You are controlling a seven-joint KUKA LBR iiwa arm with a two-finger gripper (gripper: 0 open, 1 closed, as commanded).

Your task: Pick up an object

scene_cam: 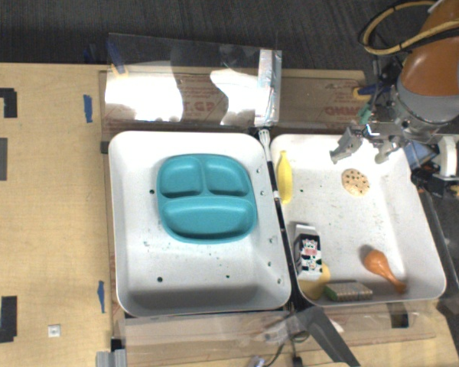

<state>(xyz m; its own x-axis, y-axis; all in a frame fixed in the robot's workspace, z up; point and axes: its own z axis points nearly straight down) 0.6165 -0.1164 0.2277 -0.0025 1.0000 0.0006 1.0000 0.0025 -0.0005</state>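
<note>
White plastic bins sit side by side on the tabletop, and the likeliest thing to pick is the cookie (355, 180), a small tan disc with dark specks lying flat on the floor of the right bin (424, 228), in its far half. The end effector (362, 147) hangs just above and beside it on the far side, its two grey fingers spread apart with nothing between them. I judge the cookie to be a light, stiff toy that will not crush, but it is thin and lies flush, so the fingers would need to come right down to the bin floor and close across its rim; a smooth edge may slip out. Other candidates in the same bin look easier to take hold of: a yellow banana (284, 177) lies along the left wall, an orange drumstick-shaped toy (382, 267) rests toward the near right corner, a small cow-print carton (308, 252) stands near the left wall, and a flat dark bar (349, 289) lies against the near wall. The banana and the bar hug the walls, leaving little room for a finger on that side. Around the cookie the floor is bare on all sides, well apart from the walls, so a straight descent has open room. The left bin (130, 212) carries a teal divided plate (207, 197).
</note>
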